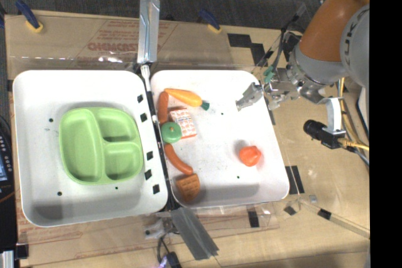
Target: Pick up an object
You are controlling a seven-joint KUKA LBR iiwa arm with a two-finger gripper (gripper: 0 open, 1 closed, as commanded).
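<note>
My gripper (251, 96) hangs over the right bin's (213, 160) far right edge, fingers spread with nothing between them. In that bin an orange carrot (183, 96) lies at the back left. A small red-and-white box (183, 123) sits below it with a green round piece (170, 131) beside it. Two sausages lie along the left wall, one (163, 106) at the back and one (178, 160) nearer the front. A brown bread piece (188, 184) sits at the front left. An orange-red pepper (250, 155) lies to the right, below the gripper.
The left bin (38, 97) holds a green divided tray (100, 145). A metal bar (148, 31) stands at the back between the bins. The middle of the right bin is bare white floor.
</note>
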